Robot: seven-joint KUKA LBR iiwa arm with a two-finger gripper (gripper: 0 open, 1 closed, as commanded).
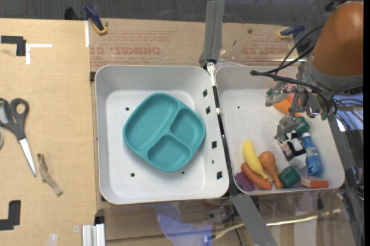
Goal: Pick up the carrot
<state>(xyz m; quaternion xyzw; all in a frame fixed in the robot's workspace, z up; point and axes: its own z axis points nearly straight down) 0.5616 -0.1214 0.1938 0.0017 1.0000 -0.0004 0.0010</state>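
Note:
The carrot [256,176], a slim orange-red piece, lies slantwise near the front of the right bin [237,94], between a purple toy [243,182] and a brownish-orange toy [269,165]. My gripper [293,101] hangs over the back right part of that bin, under the orange wrist [342,37]. It is well behind and to the right of the carrot, not touching it. An orange object [282,104] sits partly hidden beneath the gripper.
A yellow banana [251,155], a green block [289,175], a blue bottle [312,159] and a black-and-white item [292,145] crowd the right bin's front right. A teal divided plate [165,131] lies in the left bin [104,123]. Scissors [19,126] rest on the bench at left.

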